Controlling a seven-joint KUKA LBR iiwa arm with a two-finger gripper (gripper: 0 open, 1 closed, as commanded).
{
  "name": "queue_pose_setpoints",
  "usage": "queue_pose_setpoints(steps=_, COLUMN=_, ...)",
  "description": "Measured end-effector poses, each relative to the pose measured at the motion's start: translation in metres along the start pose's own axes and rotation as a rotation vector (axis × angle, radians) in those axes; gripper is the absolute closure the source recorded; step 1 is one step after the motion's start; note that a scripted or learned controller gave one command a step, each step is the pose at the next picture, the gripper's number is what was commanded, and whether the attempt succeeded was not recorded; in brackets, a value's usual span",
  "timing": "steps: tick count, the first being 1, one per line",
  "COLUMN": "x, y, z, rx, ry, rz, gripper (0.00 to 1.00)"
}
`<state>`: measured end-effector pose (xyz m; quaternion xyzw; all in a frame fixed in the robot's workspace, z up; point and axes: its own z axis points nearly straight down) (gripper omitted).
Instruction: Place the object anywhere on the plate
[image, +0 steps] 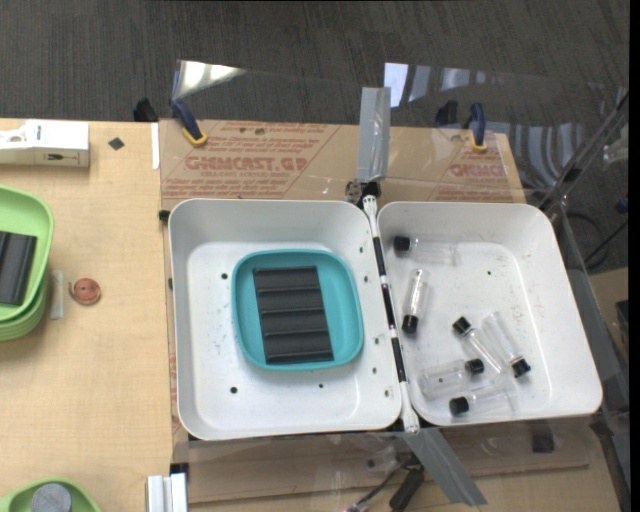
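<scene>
Two white bins sit side by side mid-frame. The left bin (190, 330) holds a teal plate (345, 300), square w/ rounded corners, centred on the bin floor. A black ridged block (292, 315) lies on the plate and covers most of its flat middle. The right bin (545, 260) has the task's things: about six clear vials w/ black caps, all lying loose on the floor, all apart from the plate and across the divider from it. One vial (425, 247) is in the bin's upper left, cap pointing left. Another (414, 295) lies near the divider, cap toward the bottom of the frame. The other four bunch in the lower right of the bin: two slanted ones (503, 345) close together, two more (485, 400) below them near the front wall. Gripper state: can't tell. Behind the bins is a cardboard sheet (260, 160) w/ red print, a clamp (187, 125) at its upper left corner, another (477, 132) upper right, and a grey tape strip (373, 135) between them. On the wood bench (110, 400), far left, a green dish (30, 225). Just right of it, a small reddish disc (86, 290). A white box (45, 145) lies upper left.
</scene>
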<state>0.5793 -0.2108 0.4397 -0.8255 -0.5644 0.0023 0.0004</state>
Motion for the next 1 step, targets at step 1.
queue_pose_setpoints(steps=1, x=0.0368, y=0.0628, z=-0.0003, rx=0.0, ry=0.0, rz=0.084, gripper=0.0)
